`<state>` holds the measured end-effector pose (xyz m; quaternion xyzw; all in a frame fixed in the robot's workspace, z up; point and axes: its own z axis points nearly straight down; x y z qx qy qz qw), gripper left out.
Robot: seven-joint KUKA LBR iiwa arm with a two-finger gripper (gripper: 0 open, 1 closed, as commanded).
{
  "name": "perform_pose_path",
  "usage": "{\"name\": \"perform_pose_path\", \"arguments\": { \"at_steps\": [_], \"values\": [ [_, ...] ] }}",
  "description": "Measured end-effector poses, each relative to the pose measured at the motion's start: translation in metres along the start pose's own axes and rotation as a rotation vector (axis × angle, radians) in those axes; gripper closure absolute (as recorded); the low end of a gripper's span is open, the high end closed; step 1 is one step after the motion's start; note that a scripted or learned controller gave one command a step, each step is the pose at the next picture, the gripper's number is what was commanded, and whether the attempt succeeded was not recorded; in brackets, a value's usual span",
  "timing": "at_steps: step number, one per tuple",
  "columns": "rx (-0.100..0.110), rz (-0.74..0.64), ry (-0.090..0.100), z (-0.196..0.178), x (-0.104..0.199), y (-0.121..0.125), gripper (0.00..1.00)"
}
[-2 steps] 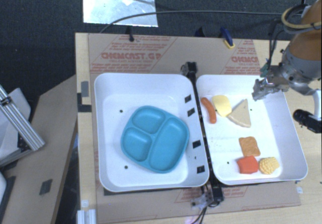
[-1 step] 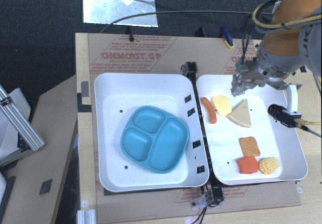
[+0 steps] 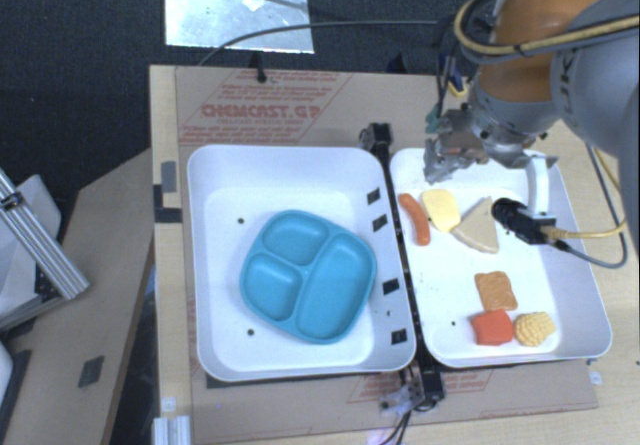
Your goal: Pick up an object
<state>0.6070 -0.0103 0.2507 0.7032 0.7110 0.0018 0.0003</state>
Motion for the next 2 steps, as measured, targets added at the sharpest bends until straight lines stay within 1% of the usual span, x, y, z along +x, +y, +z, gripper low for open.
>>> {"name": "perform_pose_path", "arguments": {
  "at_steps": [1,2],
  "values": [
    [-0.001,0.002,0.0,-0.004,0.049,0.013,1.0],
    [0.001,0.0,0.001,0.002,0.112,0.019,1.0]
  ]
}}
